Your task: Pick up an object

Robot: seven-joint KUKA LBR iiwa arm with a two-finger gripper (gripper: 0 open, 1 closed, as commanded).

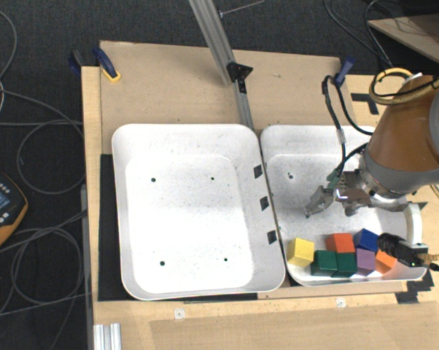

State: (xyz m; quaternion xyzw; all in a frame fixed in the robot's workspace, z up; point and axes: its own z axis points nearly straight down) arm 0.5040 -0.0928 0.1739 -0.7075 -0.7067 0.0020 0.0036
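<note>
Metal gripper hangs over the right bin's speckled white floor, jaws spread wide and holding nothing — glossy square blocks cluster along the near wall, just beside it.

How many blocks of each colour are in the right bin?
Yellow block: 1
Green block: 1
Red block: 1
Blue block: 1
Purple block: 1
Orange block: 1
Total: 6, all in the right bin.

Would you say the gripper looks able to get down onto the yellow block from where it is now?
Probably yes. The yellow block sits at the left end of the cluster in the right bin, bare floor on its left; the gripper hangs just above it.
</note>
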